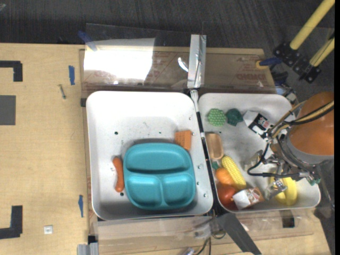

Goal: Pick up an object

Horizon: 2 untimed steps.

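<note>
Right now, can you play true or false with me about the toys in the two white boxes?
1. The blue tray sits in the left box. True.
2. The corn lies in the left box. False: it lies in the right box.
3. An orange sausage lies beside the tray. True.
4. The green ball is on the tray. False: it is in the right box.
5. The arm reaches over the left box. False: over the right box.

Grey arm (297, 155) with orange band (317, 126) and looping black cables (260, 166).
</note>
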Motion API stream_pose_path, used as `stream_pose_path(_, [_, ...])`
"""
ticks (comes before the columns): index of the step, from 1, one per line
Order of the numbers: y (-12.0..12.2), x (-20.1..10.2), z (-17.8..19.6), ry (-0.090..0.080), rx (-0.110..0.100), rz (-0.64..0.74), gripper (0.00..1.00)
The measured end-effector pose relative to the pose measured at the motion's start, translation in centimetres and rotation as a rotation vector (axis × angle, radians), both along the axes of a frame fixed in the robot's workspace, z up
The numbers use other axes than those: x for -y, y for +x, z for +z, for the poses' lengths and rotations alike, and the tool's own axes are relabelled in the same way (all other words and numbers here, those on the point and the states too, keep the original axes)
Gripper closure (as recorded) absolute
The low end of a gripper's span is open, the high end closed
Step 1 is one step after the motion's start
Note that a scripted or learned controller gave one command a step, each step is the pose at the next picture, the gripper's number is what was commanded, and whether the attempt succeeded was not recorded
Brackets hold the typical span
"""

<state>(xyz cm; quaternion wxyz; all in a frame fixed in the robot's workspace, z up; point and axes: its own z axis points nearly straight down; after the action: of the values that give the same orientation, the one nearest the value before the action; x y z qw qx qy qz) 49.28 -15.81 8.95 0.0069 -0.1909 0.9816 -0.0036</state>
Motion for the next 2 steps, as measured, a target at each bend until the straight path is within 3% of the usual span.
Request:
stream_pose_path(1, [2.5,5.5,9.4,-0.003,-0.002,0.194,0.0])
stream_pose_path(2, [1.6,5.6,1.1,0.001,0.002,0.229,0.0])
